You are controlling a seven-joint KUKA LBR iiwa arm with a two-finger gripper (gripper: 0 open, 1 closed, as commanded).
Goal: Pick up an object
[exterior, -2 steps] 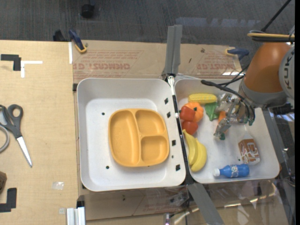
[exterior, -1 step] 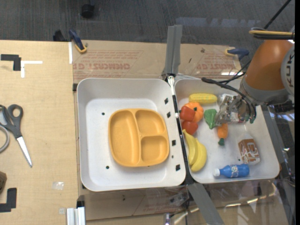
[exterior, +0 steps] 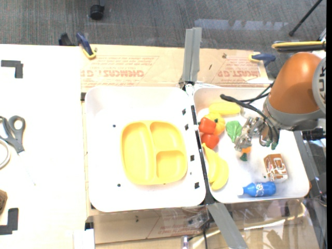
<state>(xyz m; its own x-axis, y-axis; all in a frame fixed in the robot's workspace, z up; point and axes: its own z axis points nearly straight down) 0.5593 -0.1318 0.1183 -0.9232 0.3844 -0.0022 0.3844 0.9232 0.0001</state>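
Note:
My gripper (exterior: 250,135) hangs over the middle of the right bin (exterior: 298,144), below the grey and orange arm (exterior: 295,90). It sits just right of a green toy vegetable (exterior: 233,129) and just above a small orange piece (exterior: 245,151). Whether it touches either one is hidden by its own body. Around it lie a red pepper (exterior: 208,131), a yellow piece (exterior: 224,108) at the back, a yellow banana (exterior: 218,171) at the front left, a blue bottle (exterior: 259,190) and a brown and white packet (exterior: 275,166).
The left bin (exterior: 98,139) holds a yellow divided plate (exterior: 154,152). Scissors (exterior: 14,131) lie on the white bench at the far left. Cardboard (exterior: 135,69) and a grey upright post (exterior: 192,53) stand behind the bins.

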